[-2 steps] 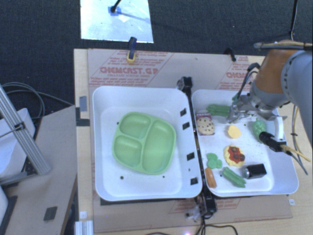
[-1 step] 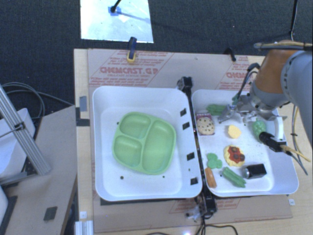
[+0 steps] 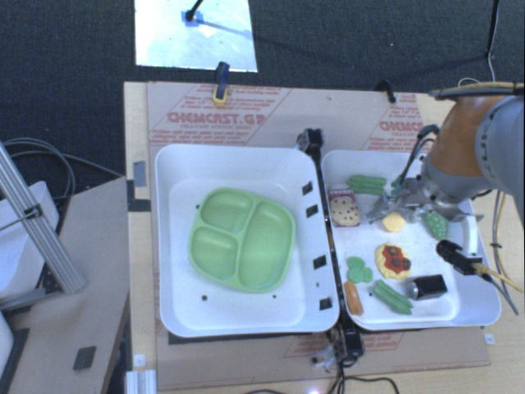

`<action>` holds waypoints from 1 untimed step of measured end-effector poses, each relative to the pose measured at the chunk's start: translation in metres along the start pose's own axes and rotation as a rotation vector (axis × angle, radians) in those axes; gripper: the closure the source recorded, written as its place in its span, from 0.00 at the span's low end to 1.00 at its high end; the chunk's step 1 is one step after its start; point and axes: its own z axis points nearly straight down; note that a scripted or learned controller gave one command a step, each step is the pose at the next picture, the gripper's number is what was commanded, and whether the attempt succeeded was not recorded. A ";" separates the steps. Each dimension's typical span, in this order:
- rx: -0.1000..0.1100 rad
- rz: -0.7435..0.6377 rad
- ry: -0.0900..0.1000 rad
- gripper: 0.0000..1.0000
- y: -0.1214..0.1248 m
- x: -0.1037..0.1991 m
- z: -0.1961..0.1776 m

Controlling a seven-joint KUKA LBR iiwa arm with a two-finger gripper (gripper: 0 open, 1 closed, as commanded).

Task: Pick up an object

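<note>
Two shallow white plastic bins sit side by side on a bench lined with printed cardboard. The left bin [image 3: 176, 298] holds a pale green divided plate [image 3: 243, 239] with three rounded compartments, smooth and glossy, lying near the middle with bare white floor on every side up to the raised rim. The right bin [image 3: 480, 306] is crowded with small toy foods: a green bean pod [image 3: 366, 184] near the far wall, a spotted cookie [image 3: 345, 213] close to the divider, a small pizza [image 3: 394, 260] with red topping at mid-floor, a green broccoli piece [image 3: 358, 268], an orange carrot-like stick [image 3: 353, 297] and another green pod [image 3: 392, 296] by the near rim, and a dark cylindrical object [image 3: 427, 286] toward the near right corner. The grey arm with its orange band enters from the right and lowers the gripper [image 3: 397, 213] over a yellow lemon-like piece [image 3: 394, 222] in the bin's middle; the metallic fingers appear spread on either side of it, not clamped on it. A green item [image 3: 435, 223] lies just right of the gripper.
</note>
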 end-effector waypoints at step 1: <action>-0.006 -0.001 -0.001 1.00 0.002 0.000 -0.012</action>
